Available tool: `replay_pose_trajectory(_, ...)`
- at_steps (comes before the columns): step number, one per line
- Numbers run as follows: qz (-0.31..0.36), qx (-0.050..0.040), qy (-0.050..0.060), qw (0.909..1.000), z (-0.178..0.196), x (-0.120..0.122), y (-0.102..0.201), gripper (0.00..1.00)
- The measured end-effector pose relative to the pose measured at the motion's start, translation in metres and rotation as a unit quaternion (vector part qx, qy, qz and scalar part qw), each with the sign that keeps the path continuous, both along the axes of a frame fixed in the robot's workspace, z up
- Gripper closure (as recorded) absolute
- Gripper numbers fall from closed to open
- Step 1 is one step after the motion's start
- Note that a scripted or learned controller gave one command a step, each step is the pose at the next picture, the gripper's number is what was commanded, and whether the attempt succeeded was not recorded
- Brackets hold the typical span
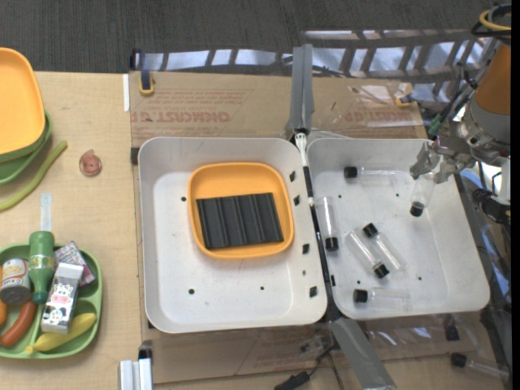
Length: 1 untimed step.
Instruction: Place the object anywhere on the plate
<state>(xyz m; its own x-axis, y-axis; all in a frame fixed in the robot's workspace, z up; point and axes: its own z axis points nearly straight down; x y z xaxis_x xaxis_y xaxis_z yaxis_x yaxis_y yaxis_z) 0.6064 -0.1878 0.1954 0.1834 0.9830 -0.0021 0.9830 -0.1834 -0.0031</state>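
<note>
So from the overhead camera view you've got 2 white bins side by side on the bench. The left bin (162,242) has an orange plate (240,181) sitting in its upper middle, and on that plate there's a dark ribbed rectangular pad (240,221) covering most of the plate's floor.

The right bin (455,283) is where the small stuff is: a bunch of clear vials with black caps. 1 lies near the top (361,171), 1 runs along the left wall (327,224), 2 sit close together around the middle (375,250), and 1 is down near the front edge (378,298).

The arm comes in at the upper right, orange band up by the frame corner. Its gripper (431,167) sits over the upper right part of the right bin, and a clear vial (420,195) hangs down from between its fingers, black cap at the bottom end, roughly upright. So the fingers look closed in on that vial, though the top of the vial blends into the metal a bit. The vial is well apart from the plate, which is over in the other bin.

Off to the left, outside the bins, there's a green tray of toy food (49,299), a stack of orange and green plates (20,112) at the edge, and a small pink thing (90,163) on the table
</note>
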Motion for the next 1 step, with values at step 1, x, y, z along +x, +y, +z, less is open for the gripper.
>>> replay_pose_trajectory(1,0.128,-0.0002,-0.002,0.9917,0.036,0.0526,-0.0279,1.0)
